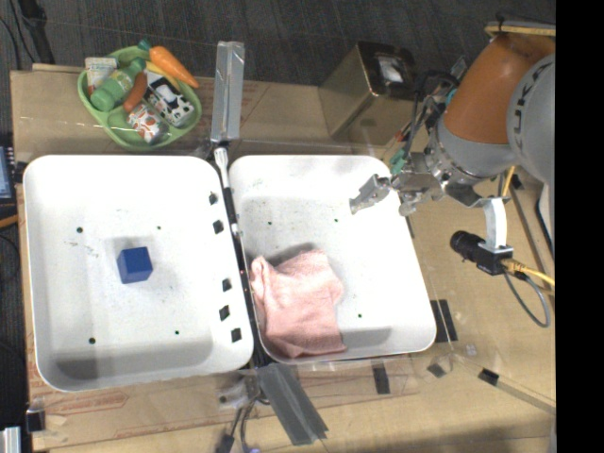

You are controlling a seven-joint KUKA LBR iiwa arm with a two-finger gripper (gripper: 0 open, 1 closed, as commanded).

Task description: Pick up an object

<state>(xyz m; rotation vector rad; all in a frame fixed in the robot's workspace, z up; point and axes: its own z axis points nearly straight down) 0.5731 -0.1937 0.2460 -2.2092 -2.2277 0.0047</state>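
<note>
Nothing sits in the gripper (pixel 370 196) above the right bin (pixel 406 281); its opening cannot be told

A tan wooden bench (pixel 283 102) stands on dark grey carpet (pixel 311 8) under even light.

Grey arm (pixel 500 92) in from the right — gripper (pixel 370 196) low, tilted leftward

1. The arm (pixel 500 83) is cut off at the right edge, its upper links out of frame.
2. The gripper (pixel 370 194) is small and blurred; its fingers' spacing is unreadable.
3. The green bowl (pixel 99 111) holds toy foods too small to identify fully.
</note>
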